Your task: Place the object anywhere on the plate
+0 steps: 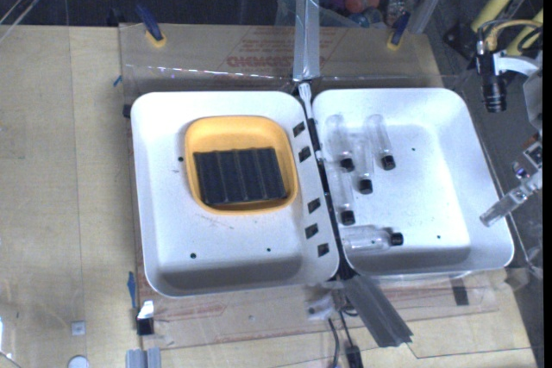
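Both bins at rest, vials unpicked.
Yellow plate (237,134) with black ribbed insert (239,176) in left bin (164,254); clear vials (362,172) near right bin's (448,185) divider edge; end effector (509,202) at right rim, finger state indeterminate.

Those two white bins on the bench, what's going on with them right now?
Nothing is being handled at the moment. The left bin holds a yellow plate with a dark ridged slab on it. The right bin holds several clear vials with black caps, lying loose near the divider. None of them is on the plate yet.

Glossy yellow plastic plate (200,135), clear plastic vials (377,138), matt white bins (164,185)
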Robot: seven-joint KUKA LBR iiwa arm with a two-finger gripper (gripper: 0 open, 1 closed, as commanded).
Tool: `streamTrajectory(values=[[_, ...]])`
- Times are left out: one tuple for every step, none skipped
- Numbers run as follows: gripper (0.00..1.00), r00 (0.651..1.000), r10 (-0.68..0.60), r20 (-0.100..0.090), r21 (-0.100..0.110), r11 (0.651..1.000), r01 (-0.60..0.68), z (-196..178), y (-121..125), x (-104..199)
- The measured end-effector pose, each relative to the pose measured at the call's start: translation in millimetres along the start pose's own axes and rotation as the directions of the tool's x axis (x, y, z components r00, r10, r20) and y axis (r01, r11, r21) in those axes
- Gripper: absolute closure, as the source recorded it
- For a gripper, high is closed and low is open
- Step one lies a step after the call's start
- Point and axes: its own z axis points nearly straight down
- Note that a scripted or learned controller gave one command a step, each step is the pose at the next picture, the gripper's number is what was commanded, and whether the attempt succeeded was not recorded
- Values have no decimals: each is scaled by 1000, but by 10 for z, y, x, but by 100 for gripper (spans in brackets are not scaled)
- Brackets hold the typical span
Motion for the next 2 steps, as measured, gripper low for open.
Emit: streamTrajectory(values=[[0,957,-289,2,-1,957,289,6,66,-146],[0,786,-618,-2,1,786,618,53,27,-4]])
